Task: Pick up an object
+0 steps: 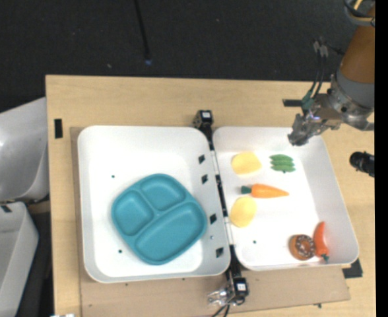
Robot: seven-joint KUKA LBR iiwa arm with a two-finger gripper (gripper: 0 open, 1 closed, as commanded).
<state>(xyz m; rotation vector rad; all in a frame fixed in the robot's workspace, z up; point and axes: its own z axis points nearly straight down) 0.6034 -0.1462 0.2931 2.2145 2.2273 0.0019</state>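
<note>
Right white bin [332, 183] holds two yellow lemon-like toys [246, 163], an orange plastic carrot [269, 191] at centre, a green leafy piece [282, 163]; two-finger gripper [299, 135] at twelve o'clock over the rim, grip state indeterminable.

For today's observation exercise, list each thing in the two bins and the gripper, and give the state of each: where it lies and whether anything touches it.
Blue divided plate: flat in left bin, nothing on it.
Upper yellow piece: right bin, untouched.
Green leaf: right bin, lying flat.
Carrot: lying on its side.
Lower yellow piece: near the divider.
Donut: beside the red piece.
Gripper: over right bin's far edge, holding nothing visible.
</note>
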